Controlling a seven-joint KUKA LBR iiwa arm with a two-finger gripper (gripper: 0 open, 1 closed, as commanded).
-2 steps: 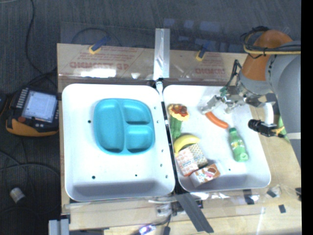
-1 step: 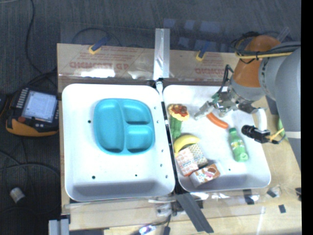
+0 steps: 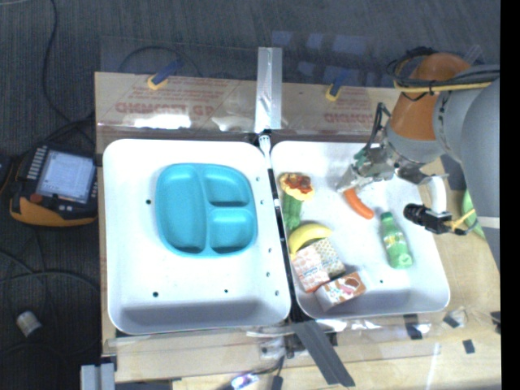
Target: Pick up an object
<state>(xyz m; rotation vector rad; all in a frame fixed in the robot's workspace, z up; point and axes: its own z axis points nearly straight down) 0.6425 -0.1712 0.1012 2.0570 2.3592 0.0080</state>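
Resting on a wooden bench above dark grey carpet, two shallow white bins are sitting side by side. The left bin is holding a blue divided tray. A handheld pendant with a lit screen is lying on the floor to the left, with black cables trailing around it.

The right bin is holding the loose objects: an orange carrot near its upper middle, a green bottle to the right of that, a yellow banana by the divider, a yellow and red item above a green piece, and two printed packets toward the front edge.

Reaching in from the right, the grey arm is bending down over the right bin's far corner, its orange band showing above the wrist. The gripper is hanging just above the carrot's upper end, very near it; whether they are touching cannot be told, nor whether the pincer is spread or pressed together, because its tips are blurring into the white bin floor.
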